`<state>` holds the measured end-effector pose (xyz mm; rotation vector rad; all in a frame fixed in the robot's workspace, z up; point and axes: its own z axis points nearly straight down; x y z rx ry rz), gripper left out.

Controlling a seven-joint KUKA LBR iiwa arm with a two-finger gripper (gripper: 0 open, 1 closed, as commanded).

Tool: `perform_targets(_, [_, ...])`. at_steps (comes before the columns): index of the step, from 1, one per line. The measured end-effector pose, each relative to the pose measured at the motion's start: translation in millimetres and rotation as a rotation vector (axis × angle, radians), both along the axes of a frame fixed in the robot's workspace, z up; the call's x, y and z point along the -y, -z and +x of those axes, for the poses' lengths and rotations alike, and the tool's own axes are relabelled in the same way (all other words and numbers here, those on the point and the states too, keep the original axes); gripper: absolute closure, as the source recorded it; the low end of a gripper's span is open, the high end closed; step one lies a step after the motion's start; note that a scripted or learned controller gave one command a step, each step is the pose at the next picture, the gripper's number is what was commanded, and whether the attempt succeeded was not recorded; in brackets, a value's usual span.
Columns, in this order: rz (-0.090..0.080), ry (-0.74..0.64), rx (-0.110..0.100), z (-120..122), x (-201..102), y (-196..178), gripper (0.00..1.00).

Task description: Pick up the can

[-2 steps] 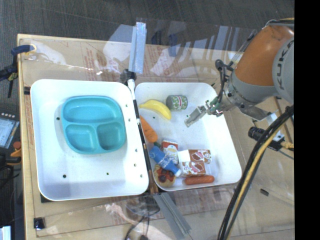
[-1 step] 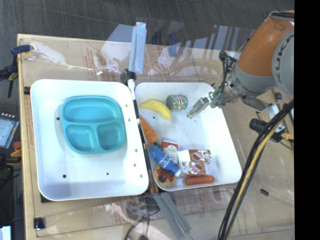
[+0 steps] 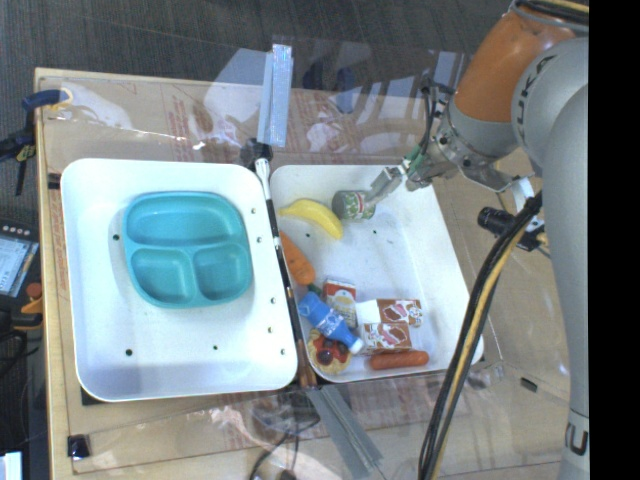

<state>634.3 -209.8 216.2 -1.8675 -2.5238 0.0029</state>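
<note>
Can (image 3: 349,204) in right bin (image 3: 432,258), upper part, lying tilted just beside banana (image 3: 314,217); gripper (image 3: 375,194) reaching in from right, tip touching can's right side; cannot tell if shut around it or merely against it; carrot (image 3: 297,259) below banana by bin's left wall; blue bottle (image 3: 327,317), small cartons (image 3: 388,320), sausage (image 3: 398,360) clustered at lower edge; teal divided tray (image 3: 188,245) in left bin (image 3: 90,348).

I see a glossy turquoise plastic tray (image 3: 188,245) in a smooth white plastic bin (image 3: 90,298); the can (image 3: 351,204) looks metallic.
</note>
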Motion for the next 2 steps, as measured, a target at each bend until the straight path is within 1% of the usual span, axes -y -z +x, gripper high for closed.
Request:
perform_targets(1, [-0.005, 0.103, 0.021, 28.5, 1.2, 113.4, 0.0])
perform_targets(2, [-0.003, 0.095, 0.011, 26.7, -1.4, 108.6, 1.0])
